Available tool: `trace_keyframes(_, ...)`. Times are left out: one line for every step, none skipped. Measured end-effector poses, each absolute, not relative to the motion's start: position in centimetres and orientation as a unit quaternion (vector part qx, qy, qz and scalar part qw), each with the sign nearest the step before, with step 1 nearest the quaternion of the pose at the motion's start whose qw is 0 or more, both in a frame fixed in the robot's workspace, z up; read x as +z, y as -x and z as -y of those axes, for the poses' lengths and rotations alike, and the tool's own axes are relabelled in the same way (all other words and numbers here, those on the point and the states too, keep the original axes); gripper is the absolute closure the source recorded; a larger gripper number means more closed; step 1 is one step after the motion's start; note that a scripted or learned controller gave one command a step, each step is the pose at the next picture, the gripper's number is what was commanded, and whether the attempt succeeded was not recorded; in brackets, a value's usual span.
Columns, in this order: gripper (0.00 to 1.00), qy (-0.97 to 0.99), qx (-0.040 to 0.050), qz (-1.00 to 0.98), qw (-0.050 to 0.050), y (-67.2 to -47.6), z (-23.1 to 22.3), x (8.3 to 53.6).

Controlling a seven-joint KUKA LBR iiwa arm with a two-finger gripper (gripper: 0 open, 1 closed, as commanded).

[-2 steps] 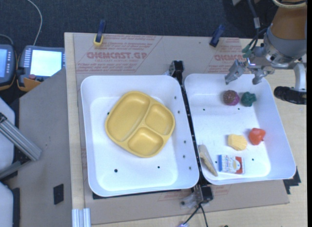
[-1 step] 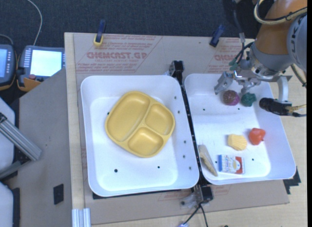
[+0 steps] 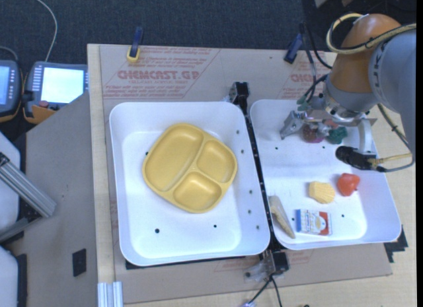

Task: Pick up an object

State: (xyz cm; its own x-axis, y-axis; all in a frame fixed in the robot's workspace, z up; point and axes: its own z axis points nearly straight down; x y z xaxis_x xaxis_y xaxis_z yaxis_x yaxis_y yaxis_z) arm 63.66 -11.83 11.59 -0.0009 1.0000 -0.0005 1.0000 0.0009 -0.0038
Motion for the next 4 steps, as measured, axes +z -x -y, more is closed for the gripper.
trace_keyframes(0.0,0.707,-0.0029,0.707,-0.006,-64.1,12.0,11.3)
trace_keyframes(1.0,0.707,-0.0041,0.707,-0.008,-64.2,12.0,12.4)
trace_keyframes(1.0,0.707,-0.0016,0.708,-0.003,-63.8,11.5,17.0)
trace_keyframes(1.0,0.707,-0.0027,0.708,-0.004,-64.4,11.5,23.5)
